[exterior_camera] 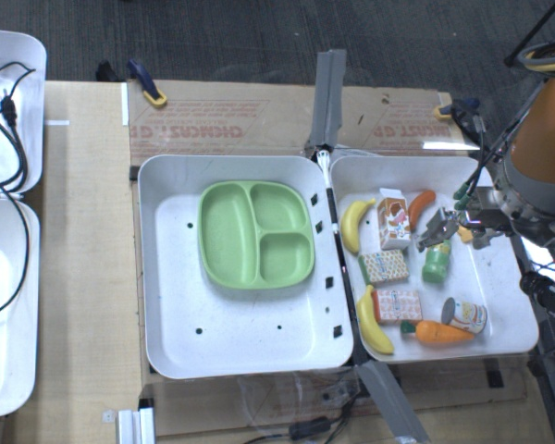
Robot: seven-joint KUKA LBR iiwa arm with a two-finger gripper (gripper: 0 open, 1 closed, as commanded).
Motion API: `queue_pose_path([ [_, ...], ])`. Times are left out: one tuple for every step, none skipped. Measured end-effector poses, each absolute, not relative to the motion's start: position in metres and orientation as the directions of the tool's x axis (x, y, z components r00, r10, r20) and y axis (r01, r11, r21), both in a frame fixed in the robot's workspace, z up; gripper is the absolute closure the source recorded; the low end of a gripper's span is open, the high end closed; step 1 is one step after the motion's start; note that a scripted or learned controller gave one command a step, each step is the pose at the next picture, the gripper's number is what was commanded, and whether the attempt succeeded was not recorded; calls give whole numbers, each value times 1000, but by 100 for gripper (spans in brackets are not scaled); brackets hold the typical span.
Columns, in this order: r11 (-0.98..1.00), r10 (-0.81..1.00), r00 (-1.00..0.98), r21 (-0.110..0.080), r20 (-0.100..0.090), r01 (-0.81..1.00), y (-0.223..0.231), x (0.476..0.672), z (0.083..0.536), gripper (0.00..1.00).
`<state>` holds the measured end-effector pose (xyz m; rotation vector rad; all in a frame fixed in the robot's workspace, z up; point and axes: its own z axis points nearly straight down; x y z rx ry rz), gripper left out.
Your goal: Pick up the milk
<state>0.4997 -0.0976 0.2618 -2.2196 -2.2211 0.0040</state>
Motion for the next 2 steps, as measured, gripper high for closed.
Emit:
queue_pose_path([
  [10, 1000, -10, -4, 0, 1000, -69, 495, 235, 0],
  [-97, 995, 97, -4, -1, 995, -28, 548, 190, 0],
])
